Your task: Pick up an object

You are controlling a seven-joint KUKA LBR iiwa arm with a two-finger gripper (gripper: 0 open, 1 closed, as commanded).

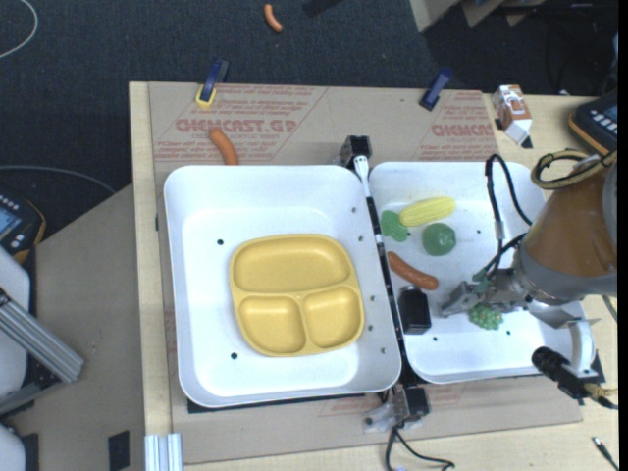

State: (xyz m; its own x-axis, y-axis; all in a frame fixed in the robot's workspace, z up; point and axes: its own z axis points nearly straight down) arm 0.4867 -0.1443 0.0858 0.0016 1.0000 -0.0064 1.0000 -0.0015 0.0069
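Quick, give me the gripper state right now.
Gripper: low in the right bin, right at the green broccoli piece; open or closed cannot be told, and no hold on it is visible.

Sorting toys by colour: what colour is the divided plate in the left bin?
Yellow; the three-compartment plastic plate shows clearly in the camera view.

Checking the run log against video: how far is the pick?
Done: the arm has reached into the right bin, with the tool low over the green broccoli-like piece. In hand: nothing I can confirm; the tool sits right at that piece, but no lift shows. Left: grasp and raise. The corn, green ball and sausage lie untouched; the yellow tray sits in the left bin.
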